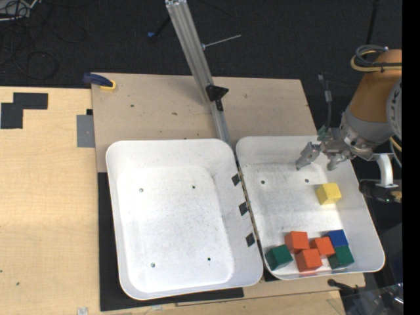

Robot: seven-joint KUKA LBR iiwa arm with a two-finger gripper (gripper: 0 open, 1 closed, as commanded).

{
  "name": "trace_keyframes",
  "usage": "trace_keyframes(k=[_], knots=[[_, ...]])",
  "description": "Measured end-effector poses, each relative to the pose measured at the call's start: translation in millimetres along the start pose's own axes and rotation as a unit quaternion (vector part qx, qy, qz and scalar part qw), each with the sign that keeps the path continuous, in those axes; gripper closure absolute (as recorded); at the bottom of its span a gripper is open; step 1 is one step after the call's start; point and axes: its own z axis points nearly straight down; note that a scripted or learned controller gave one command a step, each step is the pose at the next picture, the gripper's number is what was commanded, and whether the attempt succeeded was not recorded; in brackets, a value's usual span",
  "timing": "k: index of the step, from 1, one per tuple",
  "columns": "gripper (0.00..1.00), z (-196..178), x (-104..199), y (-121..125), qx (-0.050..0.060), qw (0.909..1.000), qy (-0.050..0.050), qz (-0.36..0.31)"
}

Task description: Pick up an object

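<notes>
Over the right bin (275, 151), the gripper (320, 160) hangs spread and empty, arm cropped at the frame edge.

Wooden bench (164, 110); two white bins (131, 176) (275, 149) side by side

You see even, bright overhead light, soft shadows, mild glare on the white bins (131, 169), slightly soft focus.

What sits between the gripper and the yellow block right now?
Nothing: in the camera view, bare white floor of the right bin separates the gripper from the yellow block.
</notes>
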Motion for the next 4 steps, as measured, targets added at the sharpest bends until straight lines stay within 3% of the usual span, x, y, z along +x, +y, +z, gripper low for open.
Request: trace_keyframes(k=[1, 2, 3, 4], knots=[[0.00, 43.9, -0.5, -2.5, 0.000, 1.0000, 0.000, 0.002], [0.00, 62.3, 0.6, -2.6, -0.001, 1.0000, -0.001, 0.001], [1.00, 51.2, 0.5, -2.1, -0.002, 1.0000, -0.001, 0.001], [1.00, -7.6, -6.6, -5.4, -0.006, 1.0000, -0.002, 0.002]])
